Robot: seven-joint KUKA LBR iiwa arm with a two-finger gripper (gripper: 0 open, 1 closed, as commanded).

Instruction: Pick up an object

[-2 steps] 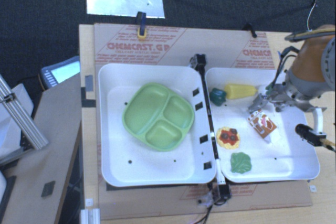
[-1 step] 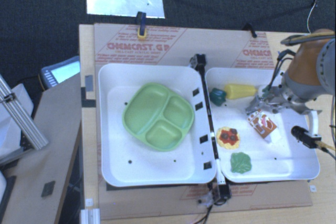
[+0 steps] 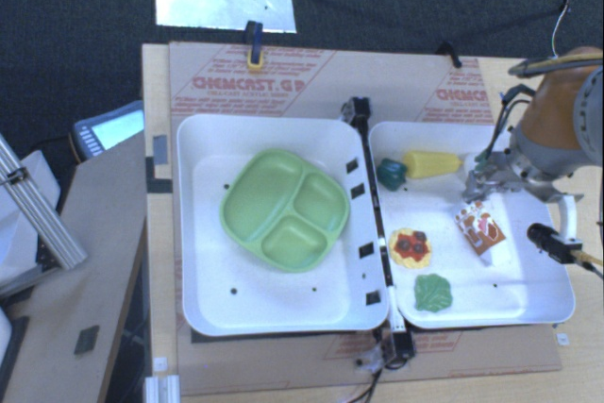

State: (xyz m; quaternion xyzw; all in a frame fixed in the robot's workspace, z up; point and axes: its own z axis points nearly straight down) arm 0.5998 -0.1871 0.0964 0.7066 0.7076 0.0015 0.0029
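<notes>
In the right bin [image 3: 528, 293], we see a small flat packet [image 3: 479, 229], white with red and brown print too small for us to read, lying tilted just below the gripper [image 3: 478, 187]; whether the fingers are open or closed we cannot tell, and nothing shows between them. To the gripper's left lie a smooth yellow corn cob [image 3: 432, 164] and, touching its end, a dark green pepper [image 3: 392, 172]. Lower and to the left sit a round yellow disc with red topping [image 3: 411, 246] and a crinkled green leaf [image 3: 433, 292]. Well to the left, the other bin [image 3: 203, 297] holds a glossy, light green, three-compartment tray [image 3: 284, 209]. Beyond both bins, brown board [image 3: 283, 80] reads "CHEMCAST GP" in red.
</notes>
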